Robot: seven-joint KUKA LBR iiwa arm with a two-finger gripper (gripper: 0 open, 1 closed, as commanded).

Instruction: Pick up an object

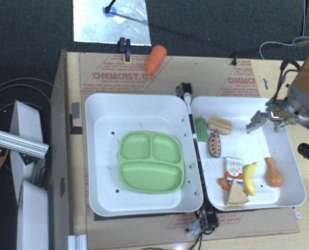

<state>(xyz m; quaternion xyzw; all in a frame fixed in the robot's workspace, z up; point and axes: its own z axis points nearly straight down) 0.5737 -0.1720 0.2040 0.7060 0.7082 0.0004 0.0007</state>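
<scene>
Camera view has the gripper (259,121) hanging over the right bin (295,191) near its upper right corner, fingers apparently spread with nothing between them, though it is small and hard to read. The toy food lies loose below: bread roll (220,124), watermelon slice (214,144), banana (249,177), so any could be reached. The left bin (102,119) holds a green divided plate (151,162).

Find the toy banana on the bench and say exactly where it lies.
The banana lies in the right-hand bin, toward its near edge, between the small carton on its left and the orange drumstick-shaped toy on its right.
</scene>
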